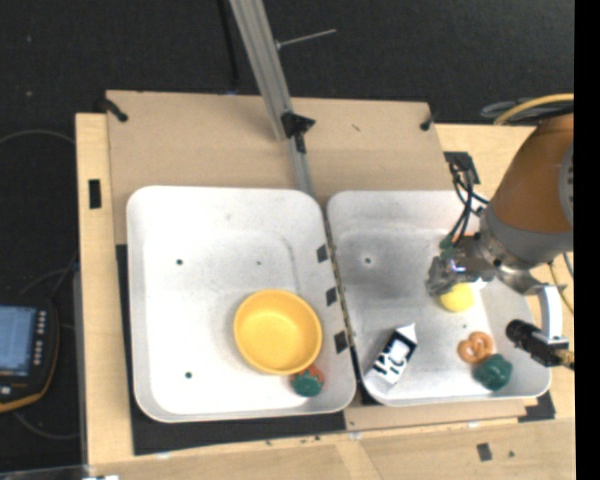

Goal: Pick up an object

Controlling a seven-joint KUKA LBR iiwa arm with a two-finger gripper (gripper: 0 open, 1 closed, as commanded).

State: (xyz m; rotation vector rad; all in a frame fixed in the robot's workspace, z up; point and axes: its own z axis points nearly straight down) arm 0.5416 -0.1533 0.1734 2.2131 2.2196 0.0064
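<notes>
The yellow ball (458, 298) lies in the right bin (380, 230), toward its right side, directly under the end effector (450, 276), whose lower tip touches or overlaps the ball's upper left edge. Whether the end effector is wide, narrow or closed on the ball I cannot tell: its tip is small and blurred, and the wrist and the orange band of the arm (535, 193) cover much of it from above. The arm itself is cut off at the right edge of the view.

Below and right of the ball, near the bin's lower right corner, an orange ring (474, 347) lies just beside a green lump (495, 372). A black-and-white box (393, 355) lies tilted near the bin's lower left corner.

In the left bin (180, 230) a yellow bowl (277, 330) stands upright near the lower right; a green thing (306, 384) with a red bit against it sits partly hidden at the bowl's lower rim, too small to make out. Both bins rest on the bench (100, 388).
</notes>
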